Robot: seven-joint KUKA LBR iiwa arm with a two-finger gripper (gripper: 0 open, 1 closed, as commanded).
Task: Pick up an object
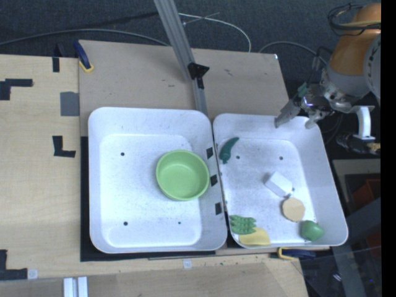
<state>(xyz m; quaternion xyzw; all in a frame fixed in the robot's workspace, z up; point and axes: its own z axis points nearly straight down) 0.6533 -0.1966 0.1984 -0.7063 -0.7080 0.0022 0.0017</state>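
My gripper (296, 120) hangs over the far right corner of the right bin (322, 142), open, with nothing between its two fingers. In that bin lie a dark green curved piece (228, 148) near the far left, a white block (279, 184) in the middle, a tan round piece (293, 210) below it, and a green ball (312, 231) in the near right corner. A green leafy toy (242, 224) and a yellow piece (257, 236) rest at the near left edge. A green bowl (182, 175) sits in the left bin (111, 135).
A grey metal pole (179, 42) slants down from the top to the gap between the bins. Cables (216, 26) lie on the dark floor behind the bench. A blue and yellow clamp (83, 57) sits at the bench's far left corner.
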